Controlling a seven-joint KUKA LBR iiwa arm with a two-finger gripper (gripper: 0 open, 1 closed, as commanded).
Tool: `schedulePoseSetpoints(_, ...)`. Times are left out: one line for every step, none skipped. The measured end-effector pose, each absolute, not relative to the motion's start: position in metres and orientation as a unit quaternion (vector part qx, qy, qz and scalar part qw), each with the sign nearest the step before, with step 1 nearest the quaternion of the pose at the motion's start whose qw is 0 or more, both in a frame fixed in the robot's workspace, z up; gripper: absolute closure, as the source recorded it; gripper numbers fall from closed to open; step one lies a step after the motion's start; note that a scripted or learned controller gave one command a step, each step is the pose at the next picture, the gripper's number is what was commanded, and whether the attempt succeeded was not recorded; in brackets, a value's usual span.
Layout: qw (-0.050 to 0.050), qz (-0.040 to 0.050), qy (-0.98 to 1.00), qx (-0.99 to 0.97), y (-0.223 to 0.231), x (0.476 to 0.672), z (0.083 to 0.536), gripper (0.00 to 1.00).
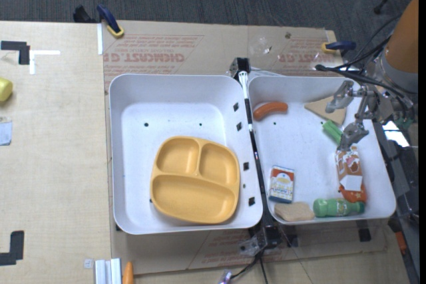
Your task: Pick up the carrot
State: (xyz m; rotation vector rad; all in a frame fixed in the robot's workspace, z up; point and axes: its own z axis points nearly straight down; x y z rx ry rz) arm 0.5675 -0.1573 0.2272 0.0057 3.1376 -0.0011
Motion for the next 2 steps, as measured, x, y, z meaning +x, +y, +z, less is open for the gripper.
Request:
schedulePoseSetpoints(0.002,0.0003,1.000,-0.016,-0.047,0.552,0.192,0.00)
schedulePoseSetpoints(0.002,0.0000,1.000,-0.001,-0.006,0.511,0.192,0.00)
